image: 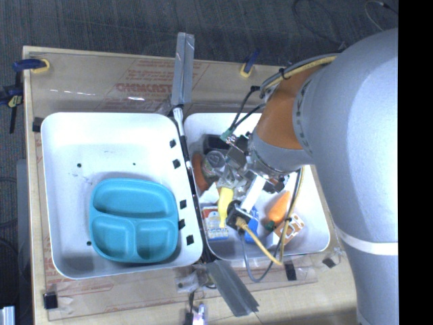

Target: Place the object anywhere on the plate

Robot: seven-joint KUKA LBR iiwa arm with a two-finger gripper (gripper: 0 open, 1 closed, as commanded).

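Sitting in right bin [316, 241], tool [226, 180] largely obscured.

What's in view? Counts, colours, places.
bins: 2, white, side by side: left bin, right bin
plate: 1, blue, in left bin
carrot-like item: 1, orange, right bin, right side
yellow item: 1, yellow, right bin middle
red-brown item: 1, red-brown, right bin's left wall
small carton: 1, red-white-blue, right bin, front-left corner
clamps: 2, blue, bench's far edge
arm: 1, grey, orange band, from right
gripper: 1, grey, low in right bin
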